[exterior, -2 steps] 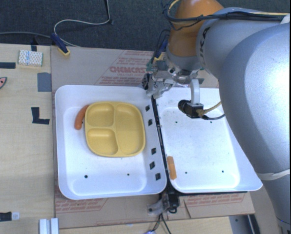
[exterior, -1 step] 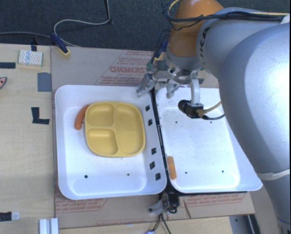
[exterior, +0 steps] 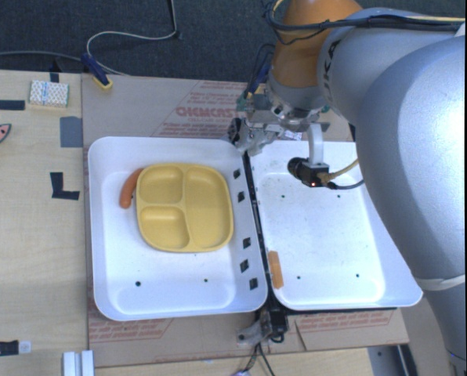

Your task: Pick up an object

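Your arm (exterior: 398, 124) filled the right of the view, grey with its orange band (exterior: 308, 34) up top, reaching in over the far edge of the bins. The two white bins sat side by side, touching along the middle: the left bin (exterior: 112, 280) and the right bin (exterior: 327, 241). In the left bin lay a yellow divided plate (exterior: 184, 207), and an orange sausage (exterior: 127, 189) rested against its left edge. A smaller orange piece (exterior: 275, 269) lay in the right bin, hard against the dividing wall near the front. Your gripper (exterior: 249, 135) hung over the far end of that divider; you could not tell how it was set.
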Robot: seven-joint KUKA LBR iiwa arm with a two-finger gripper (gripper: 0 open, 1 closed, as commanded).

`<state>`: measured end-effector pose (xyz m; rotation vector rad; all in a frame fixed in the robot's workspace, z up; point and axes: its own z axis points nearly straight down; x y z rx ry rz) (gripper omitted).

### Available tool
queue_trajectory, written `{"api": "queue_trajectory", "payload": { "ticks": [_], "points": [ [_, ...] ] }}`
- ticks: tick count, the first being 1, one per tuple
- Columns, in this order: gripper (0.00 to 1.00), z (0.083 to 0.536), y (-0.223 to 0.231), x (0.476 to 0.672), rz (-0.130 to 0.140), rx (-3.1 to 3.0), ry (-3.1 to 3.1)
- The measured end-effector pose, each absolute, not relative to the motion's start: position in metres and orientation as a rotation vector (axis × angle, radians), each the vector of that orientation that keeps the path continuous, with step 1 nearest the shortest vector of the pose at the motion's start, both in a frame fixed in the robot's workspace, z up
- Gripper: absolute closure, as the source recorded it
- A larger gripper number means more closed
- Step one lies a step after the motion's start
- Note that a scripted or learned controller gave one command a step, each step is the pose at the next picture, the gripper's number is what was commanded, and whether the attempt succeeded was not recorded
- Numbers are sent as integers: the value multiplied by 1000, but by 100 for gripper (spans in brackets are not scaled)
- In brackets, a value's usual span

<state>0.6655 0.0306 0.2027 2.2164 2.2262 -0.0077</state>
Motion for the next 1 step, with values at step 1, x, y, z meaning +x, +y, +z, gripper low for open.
{"api": "queue_trajectory", "payload": {
  "ticks": [1],
  "points": [
    [0,203,30,665,-9,2216,2225]
  ]
}}
